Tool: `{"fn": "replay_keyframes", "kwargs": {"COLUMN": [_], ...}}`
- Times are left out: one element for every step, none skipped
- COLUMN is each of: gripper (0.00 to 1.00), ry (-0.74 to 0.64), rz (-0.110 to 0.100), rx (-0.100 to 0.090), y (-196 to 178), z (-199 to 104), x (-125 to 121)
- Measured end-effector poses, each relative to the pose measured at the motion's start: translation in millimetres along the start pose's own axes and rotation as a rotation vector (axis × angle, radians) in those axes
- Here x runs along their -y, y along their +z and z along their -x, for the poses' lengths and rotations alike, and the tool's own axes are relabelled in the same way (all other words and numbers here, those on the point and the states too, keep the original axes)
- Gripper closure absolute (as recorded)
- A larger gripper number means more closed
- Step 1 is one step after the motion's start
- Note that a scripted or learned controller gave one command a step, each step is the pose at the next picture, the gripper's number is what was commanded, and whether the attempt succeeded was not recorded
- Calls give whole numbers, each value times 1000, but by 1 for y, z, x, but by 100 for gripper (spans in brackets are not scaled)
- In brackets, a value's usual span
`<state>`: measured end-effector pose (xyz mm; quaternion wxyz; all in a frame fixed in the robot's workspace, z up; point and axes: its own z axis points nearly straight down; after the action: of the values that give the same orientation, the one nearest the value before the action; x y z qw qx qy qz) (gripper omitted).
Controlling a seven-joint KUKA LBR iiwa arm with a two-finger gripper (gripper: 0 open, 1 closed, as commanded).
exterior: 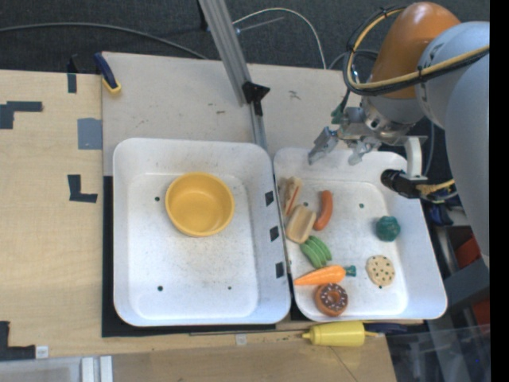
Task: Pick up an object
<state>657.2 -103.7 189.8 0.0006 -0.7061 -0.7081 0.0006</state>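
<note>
a robotics lab: taped bench [48, 213], loose cables [278, 18], grey arm [465, 94] over two white bins [127, 237] of toy food.

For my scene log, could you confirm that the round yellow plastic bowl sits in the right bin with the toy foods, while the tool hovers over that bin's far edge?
Not quite: the camera view shows the round yellow plastic bowl in the left white bin, apart from the toy foods in the right white bin. The tool does hover over the right bin's far edge.

The bench [183, 94] bears two white bins side by side, the left bin [127, 213] and right bin [417, 293]; a yellow mustard bottle [338, 334] lies at its front edge.
</note>
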Motion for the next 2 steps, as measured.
{"fn": "replay_keyframes", "kwargs": {"gripper": [0, 0], "ry": [0, 0], "rz": [0, -5], "rx": [0, 1], "y": [0, 60], "z": [0, 0], "x": [0, -7]}}
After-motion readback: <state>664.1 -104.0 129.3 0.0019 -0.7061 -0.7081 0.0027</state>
